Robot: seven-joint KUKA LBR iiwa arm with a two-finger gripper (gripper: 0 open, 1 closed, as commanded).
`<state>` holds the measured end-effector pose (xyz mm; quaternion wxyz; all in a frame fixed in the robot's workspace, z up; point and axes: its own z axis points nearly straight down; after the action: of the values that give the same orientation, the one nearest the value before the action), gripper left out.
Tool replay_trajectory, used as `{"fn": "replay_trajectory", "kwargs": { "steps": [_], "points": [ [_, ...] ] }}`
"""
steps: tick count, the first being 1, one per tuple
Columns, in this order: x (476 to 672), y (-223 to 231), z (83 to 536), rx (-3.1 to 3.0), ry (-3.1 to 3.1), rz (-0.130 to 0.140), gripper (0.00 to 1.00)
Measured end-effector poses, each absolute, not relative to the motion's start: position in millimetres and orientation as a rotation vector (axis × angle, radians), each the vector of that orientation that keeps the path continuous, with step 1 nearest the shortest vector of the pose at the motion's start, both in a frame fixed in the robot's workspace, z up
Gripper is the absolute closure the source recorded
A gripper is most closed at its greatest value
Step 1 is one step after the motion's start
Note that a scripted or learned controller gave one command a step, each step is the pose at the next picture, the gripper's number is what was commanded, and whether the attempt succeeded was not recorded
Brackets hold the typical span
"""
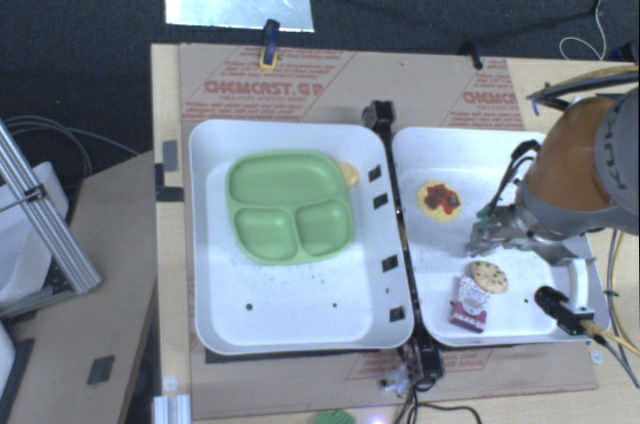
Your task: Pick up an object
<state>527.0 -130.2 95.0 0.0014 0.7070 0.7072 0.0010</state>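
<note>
Red packet (468, 304) and cookie (487, 276) lay just below the claw (487, 237), finger state untellable, pizza toy (440, 198) up-left; approach step, next move likely a descent onto the cookie.

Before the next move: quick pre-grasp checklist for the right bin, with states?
1. Targets present in the right bin: ok. A small pizza, a cookie and a red packet lie in it.
2. Gripper over that bin: ok, it sits between the small pizza and the cookie.
3. Object between the fingers: not ok, none seen.
4. Finger opening: cannot tell.
5. Cookie and red packet spacing: not ok, they lie touching or nearly so.
6. Green divided plate out of the way: ok, it lies in the left bin.
</note>
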Motion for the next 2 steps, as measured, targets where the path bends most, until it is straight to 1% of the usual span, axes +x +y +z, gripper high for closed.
{"fn": "replay_trajectory", "kwargs": {
  "steps": [1, 2],
  "points": [
    [526.9, -130.1, 94.7, 2.220, 2.220, 0.003, 0.00],
    [543.9, -128.5, 84.1, 2.215, 2.226, 0.003, 0.00]
  ]
}}
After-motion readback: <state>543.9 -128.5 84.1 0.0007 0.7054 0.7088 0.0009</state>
